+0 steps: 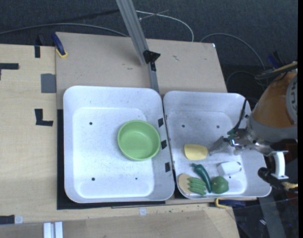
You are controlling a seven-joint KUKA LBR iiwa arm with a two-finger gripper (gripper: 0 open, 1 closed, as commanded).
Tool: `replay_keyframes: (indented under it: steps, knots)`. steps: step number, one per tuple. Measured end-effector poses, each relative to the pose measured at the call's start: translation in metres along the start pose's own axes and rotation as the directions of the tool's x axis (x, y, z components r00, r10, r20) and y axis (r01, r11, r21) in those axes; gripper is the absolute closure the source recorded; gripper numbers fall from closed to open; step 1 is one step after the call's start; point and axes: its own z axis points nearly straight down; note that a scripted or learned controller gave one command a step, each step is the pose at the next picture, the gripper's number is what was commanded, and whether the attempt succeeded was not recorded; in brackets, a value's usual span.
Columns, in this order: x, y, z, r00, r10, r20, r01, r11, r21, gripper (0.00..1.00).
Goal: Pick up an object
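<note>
Two shallow white bins stand side by side on the bench (106,66). In the left bin (82,133) a green bowl (138,140) sits upright, toward the side that meets the right bin (201,108).

The other things are together in the near part of the right bin. A pale yellow object (195,151) lies about in the middle of it. Near the front edge lies a green brush-like thing (196,184) on a tan piece, with a dark green handle (203,175) going up from it. Just beside it, to the right, is a round green object (219,185). A small white object (229,168) lies a little above this one.

The arm comes in over the right edge of the right bin. Its tool (221,144) is low in the bin, its tip just beside the right end of the pale yellow object. Whether the tool is opened or closed I cannot tell, and no object is seen inside it.
</note>
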Motion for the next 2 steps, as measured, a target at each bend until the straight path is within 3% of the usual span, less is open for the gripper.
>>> replay_keyframes:
  steps: [1,2]
  knots:
    - [0.001,0.001,-0.012,1.0,-0.001,0.0,0.001,1.0,-0.003,1.0]
    - [0.003,0.005,-0.055,1.0,-0.001,0.002,0.001,1.0,-0.009,1.0]
